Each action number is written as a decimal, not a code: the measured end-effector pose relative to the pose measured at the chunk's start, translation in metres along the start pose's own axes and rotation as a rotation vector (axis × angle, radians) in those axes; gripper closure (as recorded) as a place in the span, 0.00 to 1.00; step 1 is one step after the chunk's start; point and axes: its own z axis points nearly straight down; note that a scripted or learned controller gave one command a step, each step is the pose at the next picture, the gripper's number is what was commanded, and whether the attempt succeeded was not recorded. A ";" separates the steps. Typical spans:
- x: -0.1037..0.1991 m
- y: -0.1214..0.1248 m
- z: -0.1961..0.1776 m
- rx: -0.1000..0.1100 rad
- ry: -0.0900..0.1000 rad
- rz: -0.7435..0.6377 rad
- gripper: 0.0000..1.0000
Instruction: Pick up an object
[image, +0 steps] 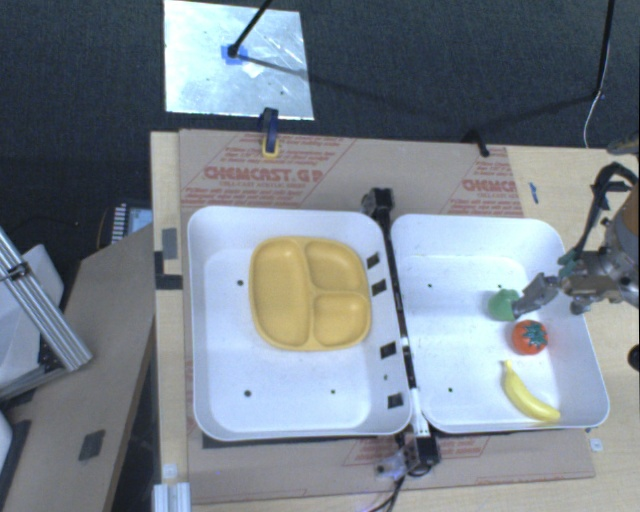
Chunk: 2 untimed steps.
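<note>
My gripper (528, 293) sits at three o'clock in the right bin (470, 250), its tip touching a small green object (501, 303); I cannot tell what it grips. A tomato (529, 337) lies just at five o'clock of the green piece, a banana (528, 392) beyond. The yellow divided plate (308, 293) rests in the left bin (215, 300).

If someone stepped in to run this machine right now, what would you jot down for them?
Gripper: low in the right bin, at the green object; whether it grips it is unclear.
Objects: green object, tomato and banana all lie in the right bin. The yellow divided plate sits in the left bin.
Done: arm has reached an object.
Left: secure one and lift it.
</note>
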 end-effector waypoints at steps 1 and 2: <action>0.001 0.002 -0.005 -0.011 -0.002 -0.003 0.00; -0.001 0.001 0.057 -0.005 -0.001 0.000 0.00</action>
